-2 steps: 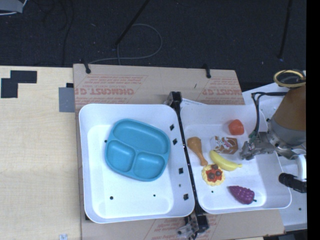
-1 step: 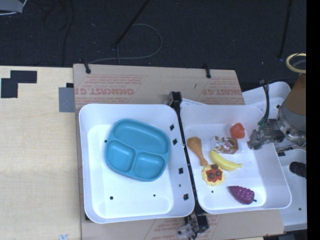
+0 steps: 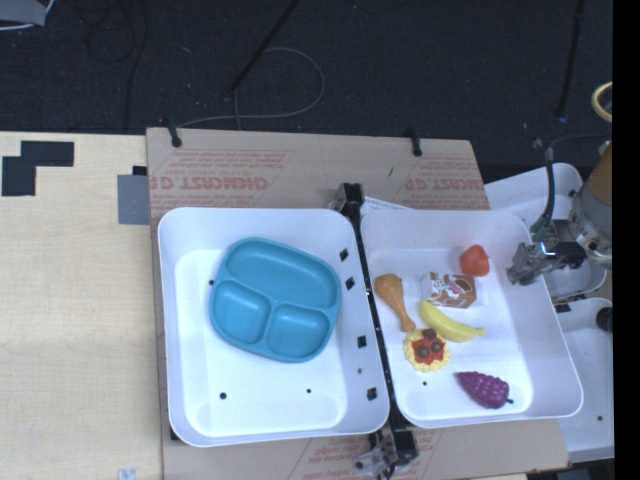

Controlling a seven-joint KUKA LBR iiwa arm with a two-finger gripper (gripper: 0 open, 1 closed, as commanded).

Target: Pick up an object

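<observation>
The right bin holds several toy foods: a red tomato, a small printed packet, a chicken drumstick, a yellow banana, a small tart with berries and a purple grape bunch. My gripper hangs at the right rim of that bin, just right of the tomato, with nothing seen between its fingers. It is small and dark in the camera view.
The left bin bears a blue divided plate. A black divider runs between the bins. Both rest on a cardboard sheet. The arm's grey body and cables stand at the right.
</observation>
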